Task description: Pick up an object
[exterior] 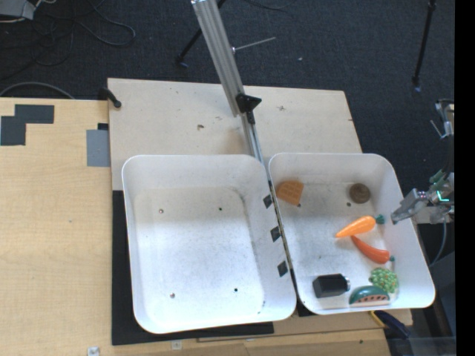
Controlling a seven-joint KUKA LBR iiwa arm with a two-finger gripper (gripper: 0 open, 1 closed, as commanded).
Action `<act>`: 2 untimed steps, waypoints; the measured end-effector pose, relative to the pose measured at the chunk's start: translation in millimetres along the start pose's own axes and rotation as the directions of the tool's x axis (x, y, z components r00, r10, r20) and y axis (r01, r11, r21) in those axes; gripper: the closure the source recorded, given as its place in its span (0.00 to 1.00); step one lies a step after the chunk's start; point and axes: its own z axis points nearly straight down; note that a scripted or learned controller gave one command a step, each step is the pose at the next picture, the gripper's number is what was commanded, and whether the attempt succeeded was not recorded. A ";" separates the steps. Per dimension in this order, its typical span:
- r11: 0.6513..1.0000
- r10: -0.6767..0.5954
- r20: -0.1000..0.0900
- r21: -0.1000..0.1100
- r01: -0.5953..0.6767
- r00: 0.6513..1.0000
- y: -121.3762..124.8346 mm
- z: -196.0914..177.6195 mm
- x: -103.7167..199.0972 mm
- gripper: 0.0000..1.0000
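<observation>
Gripper waits outside the right bin

Table (178, 117) carries two white bins. The left bin (148, 199) lies farthest from the gripper. In the right bin (401, 191), going toward the gripper: a tan wedge (290, 192), a black block (330, 285), a brown ball (360, 193), an orange carrot (355, 227), a red pepper (370, 249), green grapes (384, 279). The gripper (408, 210) sits just beyond the bin's right rim, nearest the carrot; its opening cannot be made out.

I read this as robotics lab: two white bins (197, 243) side by side on plywood bench (297, 117), aluminium extrusion post (221, 50) rising behind them, loose cables (96, 13) on dark carpet (334, 35), stand leg (424, 35) at right, toy food props (371, 249) as test objects
</observation>
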 end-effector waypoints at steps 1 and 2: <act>1.000 0.001 0.001 -0.004 -0.001 1.000 0.5 -1.7 -0.3 0.00; 1.000 0.000 -0.001 0.003 0.000 1.000 0.6 62.8 1.7 0.00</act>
